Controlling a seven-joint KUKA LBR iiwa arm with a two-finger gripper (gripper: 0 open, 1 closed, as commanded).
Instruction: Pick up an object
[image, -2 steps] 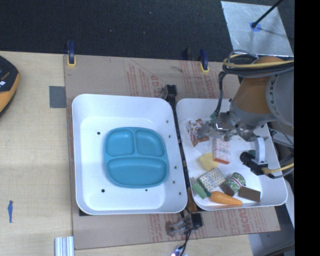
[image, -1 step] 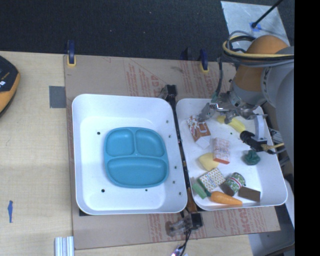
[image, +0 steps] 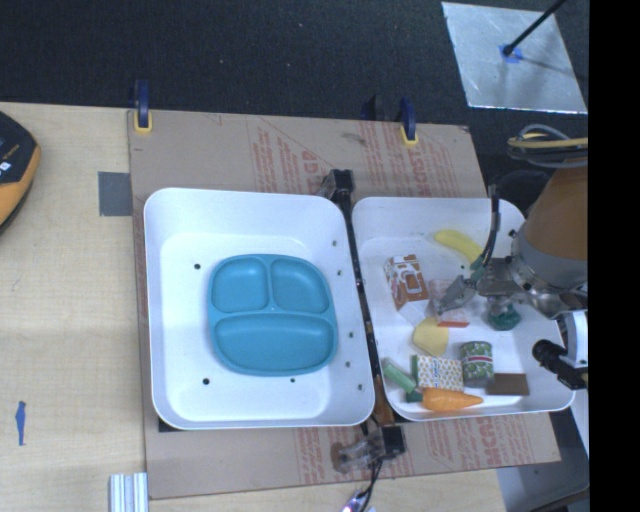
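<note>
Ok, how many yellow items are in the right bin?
2. A yellow banana-like piece lies near the right bin's far edge, and a pale yellow chunk sits mid-bin, left of the gripper. The arm covers the bin's right side, so more may be hidden.

grey arm (image: 545, 262) with an orange band, a dark cable, and a metallic pincer (image: 462, 292)

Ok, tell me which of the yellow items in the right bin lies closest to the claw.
The pale yellow block, just left of the claw. The yellow banana-shaped piece lies farther up, near the bin's back wall.
</note>
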